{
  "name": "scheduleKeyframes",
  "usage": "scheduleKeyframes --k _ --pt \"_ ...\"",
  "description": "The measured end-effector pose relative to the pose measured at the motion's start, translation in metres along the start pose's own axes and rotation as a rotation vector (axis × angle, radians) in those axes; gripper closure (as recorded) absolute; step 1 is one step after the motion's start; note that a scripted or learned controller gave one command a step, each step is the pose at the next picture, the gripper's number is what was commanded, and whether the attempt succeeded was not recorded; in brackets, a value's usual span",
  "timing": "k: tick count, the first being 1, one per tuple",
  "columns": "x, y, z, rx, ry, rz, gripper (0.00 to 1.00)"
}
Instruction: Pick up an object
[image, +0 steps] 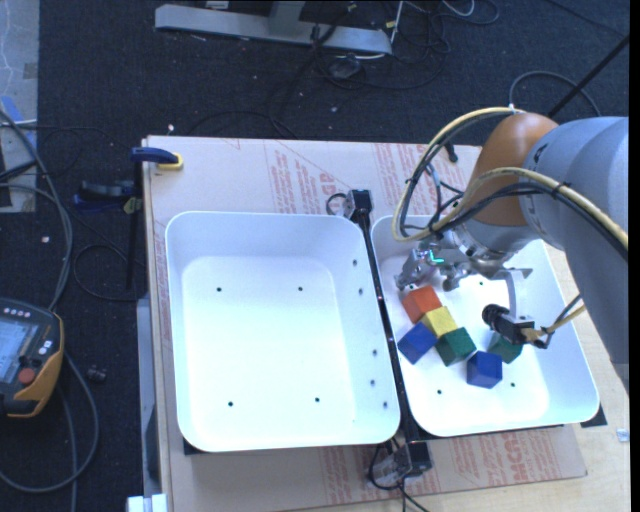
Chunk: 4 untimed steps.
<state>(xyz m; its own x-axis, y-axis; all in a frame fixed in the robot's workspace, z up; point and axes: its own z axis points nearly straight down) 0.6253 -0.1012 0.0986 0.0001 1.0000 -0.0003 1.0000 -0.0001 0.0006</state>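
The place was a robotics lab or test cell. A grey industrial arm (575, 180) with an orange band and looped yellow hoses (450, 140) reached over a board surface (260, 180) carrying two white bins (270, 225). Black cables (80, 260) trailed across dark carpet (90, 80). A handheld control pendant (25, 355) with a screen lay at the left edge. A blue-handled clamp (155, 157) gripped the board's corner. A metal stand base (270, 25) sat at the top, among more wires.
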Motion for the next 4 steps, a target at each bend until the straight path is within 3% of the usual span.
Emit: scheduleKeyframes --k 1,2,3,4 --pt "-0.015 -0.031 0.008 -0.004 0.000 0.001 0.00" --pt "-0.014 -0.030 -0.003 -0.006 0.000 -0.001 1.00" --pt "-0.014 -0.030 -0.002 -0.004 0.000 -0.001 0.00" --pt "-0.077 0.003 0.011 0.000 -0.001 0.003 0.00"
